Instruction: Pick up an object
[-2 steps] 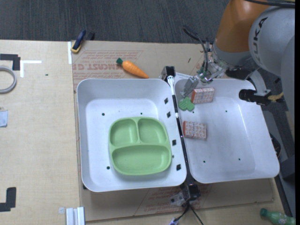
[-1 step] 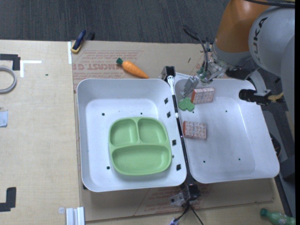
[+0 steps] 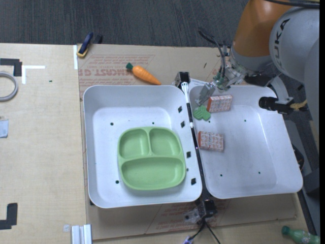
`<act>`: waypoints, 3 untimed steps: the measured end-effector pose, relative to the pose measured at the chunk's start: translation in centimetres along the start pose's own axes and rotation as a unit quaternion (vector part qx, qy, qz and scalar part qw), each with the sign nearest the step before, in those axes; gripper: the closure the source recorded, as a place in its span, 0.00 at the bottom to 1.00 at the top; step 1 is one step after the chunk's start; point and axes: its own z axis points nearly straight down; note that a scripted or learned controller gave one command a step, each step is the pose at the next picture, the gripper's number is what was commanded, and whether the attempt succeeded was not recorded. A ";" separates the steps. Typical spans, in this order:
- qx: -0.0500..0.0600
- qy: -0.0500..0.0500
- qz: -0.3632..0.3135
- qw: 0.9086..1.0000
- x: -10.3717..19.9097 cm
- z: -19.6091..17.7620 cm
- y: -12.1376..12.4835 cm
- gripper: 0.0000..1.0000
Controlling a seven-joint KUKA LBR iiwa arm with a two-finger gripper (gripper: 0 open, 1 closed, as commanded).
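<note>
I had the gripper [image 3: 206, 93] low in the right bin [image 3: 264, 156], beside a small box [image 3: 220, 103]; I couldn't tell its state. Next: centre, then close.

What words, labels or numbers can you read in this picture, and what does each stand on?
"KUKA", partly cut off, on the grey arm.
Red print on the cardboard sheet: upside down and too blurred to read.
Patterned boxes in the right bin: markings too small to read.

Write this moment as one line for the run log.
gripper: low in right bin, far-left corner | beside: brick-pattern block, green piece | grasp: not visible | left bin: green divided plate
</note>
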 end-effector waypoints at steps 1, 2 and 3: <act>0.000 0.000 0.000 1.000 0.0 0.0 0.0 0.00; 0.000 0.000 0.000 1.000 0.0 0.0 0.0 0.00; 0.000 0.000 0.000 1.000 0.0 0.0 0.0 0.00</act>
